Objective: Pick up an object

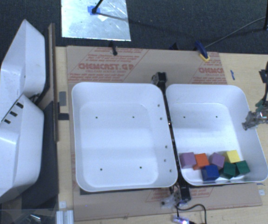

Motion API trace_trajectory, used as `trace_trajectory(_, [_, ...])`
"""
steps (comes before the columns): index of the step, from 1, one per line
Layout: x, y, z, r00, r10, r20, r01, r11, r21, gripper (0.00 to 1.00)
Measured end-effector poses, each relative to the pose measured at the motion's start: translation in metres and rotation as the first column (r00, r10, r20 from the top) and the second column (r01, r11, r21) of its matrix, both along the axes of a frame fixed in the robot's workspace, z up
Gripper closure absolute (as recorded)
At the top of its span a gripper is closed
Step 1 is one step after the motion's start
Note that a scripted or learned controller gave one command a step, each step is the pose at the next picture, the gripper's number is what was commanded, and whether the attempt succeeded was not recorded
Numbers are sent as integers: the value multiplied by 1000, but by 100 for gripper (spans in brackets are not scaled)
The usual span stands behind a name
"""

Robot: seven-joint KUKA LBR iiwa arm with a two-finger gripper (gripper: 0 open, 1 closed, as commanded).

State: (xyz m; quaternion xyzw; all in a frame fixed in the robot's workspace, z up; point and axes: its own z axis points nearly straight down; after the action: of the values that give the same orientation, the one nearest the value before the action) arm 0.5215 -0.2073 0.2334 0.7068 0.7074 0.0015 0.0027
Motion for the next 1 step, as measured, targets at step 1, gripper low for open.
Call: trace_trajectory(1, [-1,8,59,1000,1,0,-1,1000,0,100])
